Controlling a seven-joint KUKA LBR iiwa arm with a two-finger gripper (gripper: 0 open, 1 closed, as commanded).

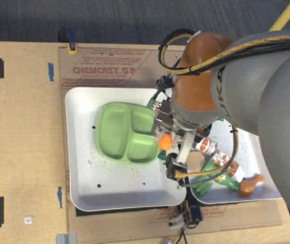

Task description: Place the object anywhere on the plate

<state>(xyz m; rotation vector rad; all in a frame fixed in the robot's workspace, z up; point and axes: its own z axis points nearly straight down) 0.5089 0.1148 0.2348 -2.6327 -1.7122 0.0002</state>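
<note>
A green plate (122,131) with three compartments lies in the left white bin (81,151), toward its right side. The arm's wrist hangs over the plate's right edge and the seam between the two bins. Its gripper (171,145) is just right of the plate, seen from above and mostly hidden by the wrist. A small orange object (165,142) shows at the gripper, next to the plate's lower right compartment. Whether the fingers hold it is hidden.
The right bin (259,192) holds a red-and-white can (206,147), a green toy (203,187), a brown item (250,185) and other small items. Cables loop around the wrist. Cardboard covers the bench on the left.
</note>
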